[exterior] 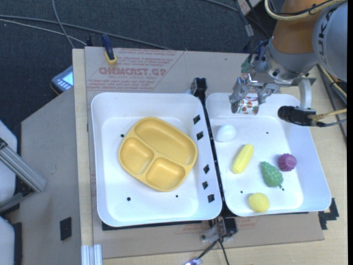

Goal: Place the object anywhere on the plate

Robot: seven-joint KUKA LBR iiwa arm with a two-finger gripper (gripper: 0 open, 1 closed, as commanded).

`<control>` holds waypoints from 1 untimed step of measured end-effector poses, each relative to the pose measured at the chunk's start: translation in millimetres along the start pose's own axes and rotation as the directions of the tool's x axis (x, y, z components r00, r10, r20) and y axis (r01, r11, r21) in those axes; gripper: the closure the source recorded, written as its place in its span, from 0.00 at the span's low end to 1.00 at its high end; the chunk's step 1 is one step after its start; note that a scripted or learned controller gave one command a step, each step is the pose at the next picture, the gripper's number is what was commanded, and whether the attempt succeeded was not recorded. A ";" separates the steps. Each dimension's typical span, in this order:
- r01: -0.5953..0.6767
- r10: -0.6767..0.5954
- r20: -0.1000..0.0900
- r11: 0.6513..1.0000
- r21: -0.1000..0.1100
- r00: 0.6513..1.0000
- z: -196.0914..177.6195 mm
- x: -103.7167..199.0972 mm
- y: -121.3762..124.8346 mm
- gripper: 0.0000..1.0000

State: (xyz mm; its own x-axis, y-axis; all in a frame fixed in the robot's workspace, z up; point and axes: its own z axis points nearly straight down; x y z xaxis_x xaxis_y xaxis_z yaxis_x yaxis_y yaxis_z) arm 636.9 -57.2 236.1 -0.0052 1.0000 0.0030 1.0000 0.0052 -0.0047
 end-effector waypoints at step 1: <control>-0.001 0.001 0.000 1.000 0.001 1.000 12.8 51.8 -20.7 1.00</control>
State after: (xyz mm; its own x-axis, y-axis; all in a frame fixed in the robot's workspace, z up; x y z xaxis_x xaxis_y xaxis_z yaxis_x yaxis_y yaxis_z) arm 615.9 -5.5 223.6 -0.0046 1.0000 0.0028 1.0000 0.0046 -0.0053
